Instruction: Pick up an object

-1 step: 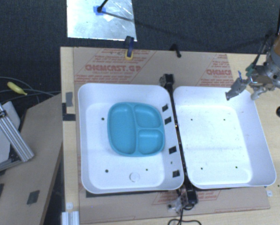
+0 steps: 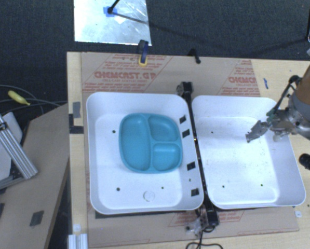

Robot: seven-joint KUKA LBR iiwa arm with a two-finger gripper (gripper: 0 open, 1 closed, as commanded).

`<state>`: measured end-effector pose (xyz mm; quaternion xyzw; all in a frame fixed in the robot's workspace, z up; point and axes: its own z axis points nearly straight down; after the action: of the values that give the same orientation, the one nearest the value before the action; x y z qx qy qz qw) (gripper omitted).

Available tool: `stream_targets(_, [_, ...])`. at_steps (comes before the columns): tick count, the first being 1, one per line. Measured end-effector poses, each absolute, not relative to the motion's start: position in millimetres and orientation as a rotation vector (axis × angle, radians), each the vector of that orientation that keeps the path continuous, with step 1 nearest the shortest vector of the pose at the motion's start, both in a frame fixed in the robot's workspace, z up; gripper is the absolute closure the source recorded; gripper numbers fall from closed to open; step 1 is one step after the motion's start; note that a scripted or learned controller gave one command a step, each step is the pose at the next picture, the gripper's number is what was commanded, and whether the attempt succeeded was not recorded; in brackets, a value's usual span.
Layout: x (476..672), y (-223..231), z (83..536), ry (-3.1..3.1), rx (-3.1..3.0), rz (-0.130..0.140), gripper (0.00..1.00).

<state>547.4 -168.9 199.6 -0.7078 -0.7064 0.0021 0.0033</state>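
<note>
the table [image 2: 118, 69] carries two shallow white bins side by side on a sheet of printed cardboard. in the left bin [image 2: 100, 191] a teal divided plate [image 2: 149, 142] lies flat near the middle, right side up, with one long compartment on its left and two smaller ones on its right; it sits apart from every wall of the bin. a small pale round thing [image 2: 148, 195] rests on the same bin's floor near the front wall, too faint to name. the arm [image 2: 305, 105] reaches in from the right over the right bin [image 2: 238, 193], and its claw [image 2: 252, 134] hangs above the right-hand part of that bin's floor, pointing left and down, well apart from the plate. whether the claw is spread or pressed together cannot be told at this size, and nothing can be made out in it. black clips [image 2: 188, 134] run along the seam between the two bins. behind the table a shiny square sheet [image 2: 112, 14] lies on the dark floor.
</note>
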Motion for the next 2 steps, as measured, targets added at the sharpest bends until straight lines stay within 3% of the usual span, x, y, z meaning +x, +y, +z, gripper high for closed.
stream_targets(1, [535.5, -64, 297, -2.242, -2.209, -0.015, 0.0])
stream_targets(2, [559.1, 39, 280, -2.237, -2.204, -0.008, 0.0])
